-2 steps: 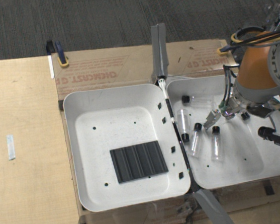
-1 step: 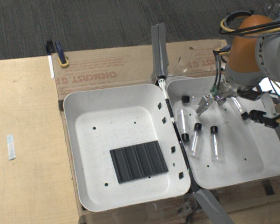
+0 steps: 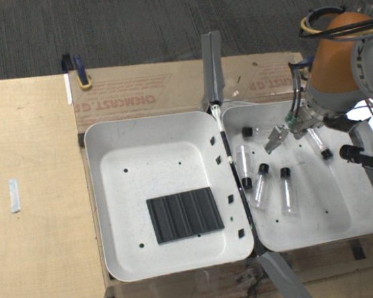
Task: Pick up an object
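The bench carries two shallow white bins, and the right bin is the landmark here. Touching its left wall is the left bin, where a black ribbed tray lies flat near the middle, well apart from the work. The arm leans in over the right bin's upper right corner, probably angled down to reach the bin floor. Its gripper hangs low over the upper middle of the right bin, beside a clear vial; the view is too small to tell whether its jaws are apart or together, and nothing shows clamped in it. Three more black-capped vials lie loose across the right bin's left half, likely candidates for picking.
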